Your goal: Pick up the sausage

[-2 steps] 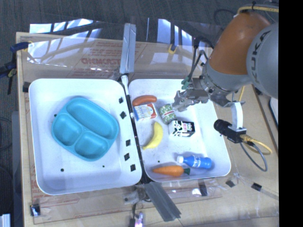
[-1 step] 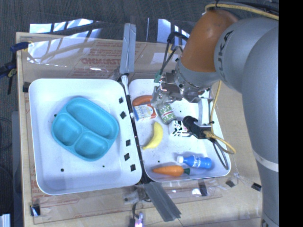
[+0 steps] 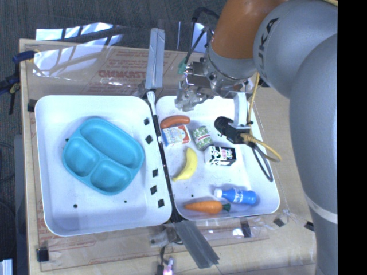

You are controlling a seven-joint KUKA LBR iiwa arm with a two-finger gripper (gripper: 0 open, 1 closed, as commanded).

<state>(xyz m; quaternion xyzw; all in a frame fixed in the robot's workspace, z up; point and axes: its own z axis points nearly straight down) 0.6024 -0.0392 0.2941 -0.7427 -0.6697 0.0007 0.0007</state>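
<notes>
We see the sausage (image 3: 175, 121) lying near the far edge of the right bin (image 3: 265, 176), close to the divider between the two bins, its length running roughly along that far edge. The pincer (image 3: 186, 99) hangs just beyond it, over the bin's far left corner, and nothing sits between its fingers; we cannot tell whether they are spread or closed. Right beside the sausage, on the near side, lies a small carton (image 3: 175, 135) with a red and white label, almost touching it. Next to that stands a small green can (image 3: 201, 137), and further toward the right edge a black and white carton (image 3: 221, 155). A banana (image 3: 187, 165) lies near the middle of the bin. At the near edge we find a carrot (image 3: 203, 207) and a blue bottle (image 3: 238, 196) side by side. A black cable fitting (image 3: 229, 130) off the arm (image 3: 275, 33) overhangs the bin's right part. The left bin (image 3: 57, 211) carries a blue divided plate (image 3: 102, 155).
</notes>
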